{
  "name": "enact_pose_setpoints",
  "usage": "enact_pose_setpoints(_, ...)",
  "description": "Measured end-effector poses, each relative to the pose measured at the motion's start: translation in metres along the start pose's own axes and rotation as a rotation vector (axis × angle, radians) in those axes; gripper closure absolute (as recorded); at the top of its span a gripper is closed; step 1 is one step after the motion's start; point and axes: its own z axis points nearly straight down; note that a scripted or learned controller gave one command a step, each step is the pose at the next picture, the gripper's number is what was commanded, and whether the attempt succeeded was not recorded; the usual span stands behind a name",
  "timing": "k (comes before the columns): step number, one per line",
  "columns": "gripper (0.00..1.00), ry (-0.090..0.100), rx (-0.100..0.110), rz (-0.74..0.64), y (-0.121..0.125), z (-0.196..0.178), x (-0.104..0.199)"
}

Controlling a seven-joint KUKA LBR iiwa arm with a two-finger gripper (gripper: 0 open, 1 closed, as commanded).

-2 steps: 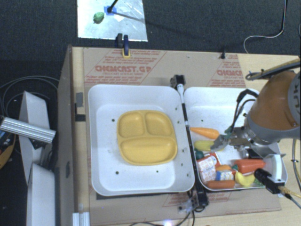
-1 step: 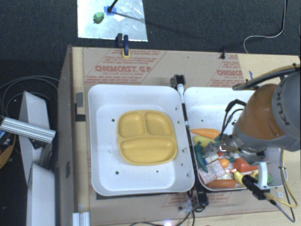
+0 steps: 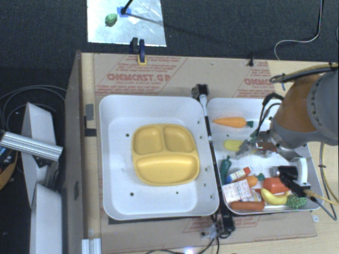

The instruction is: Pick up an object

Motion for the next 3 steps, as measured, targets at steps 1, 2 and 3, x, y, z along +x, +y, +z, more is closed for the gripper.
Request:
enact_pose_setpoints(1, 0.0, 0.003, -0.002, -0.002, 0.017, -0.101, 0.094)
enact_pose_setpoints(2, 0.0, 0.0, 0.001, 0.001, 0.038, -0.057, 0.049)
enact_pose_setpoints(3, 0.0, 0.0, 0.001, 0.001, 0.087, -0.02, -0.026)
